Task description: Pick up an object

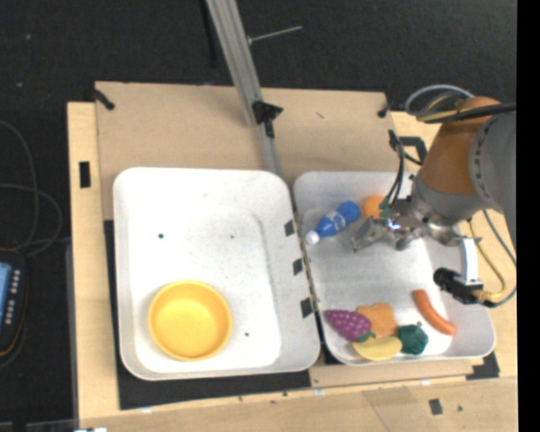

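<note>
Camera view shows the grey two-finger gripper [371, 235] low in the right white plastic bin [360, 282], beside a small blue plastic bottle [333, 221] near its far edge; its opening I cannot tell. A round yellow bowl [190, 319] sits in the left bin [198, 214].

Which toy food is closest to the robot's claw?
The orange ball, right beside the gripper near the bottle. The grapes, banana and sausage lie along the bin's bottom edge.
</note>
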Action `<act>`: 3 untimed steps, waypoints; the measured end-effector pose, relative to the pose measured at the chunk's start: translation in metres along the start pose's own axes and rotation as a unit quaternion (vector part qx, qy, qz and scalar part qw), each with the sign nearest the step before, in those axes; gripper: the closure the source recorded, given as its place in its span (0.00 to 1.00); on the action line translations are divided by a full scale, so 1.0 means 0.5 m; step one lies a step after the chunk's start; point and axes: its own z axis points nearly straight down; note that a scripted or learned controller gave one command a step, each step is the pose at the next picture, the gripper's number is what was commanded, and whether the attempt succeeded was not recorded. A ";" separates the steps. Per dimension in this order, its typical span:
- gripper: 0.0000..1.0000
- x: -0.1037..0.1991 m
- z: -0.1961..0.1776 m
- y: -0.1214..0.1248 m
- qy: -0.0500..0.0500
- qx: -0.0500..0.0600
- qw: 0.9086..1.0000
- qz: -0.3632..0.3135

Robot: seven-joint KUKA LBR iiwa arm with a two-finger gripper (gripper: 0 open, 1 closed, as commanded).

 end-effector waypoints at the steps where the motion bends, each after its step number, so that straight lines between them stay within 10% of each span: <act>1: 1.00 -0.002 -0.029 0.002 0.000 -0.003 1.000 0.002; 3: 1.00 -0.021 -0.246 0.035 -0.001 -0.006 1.000 -0.002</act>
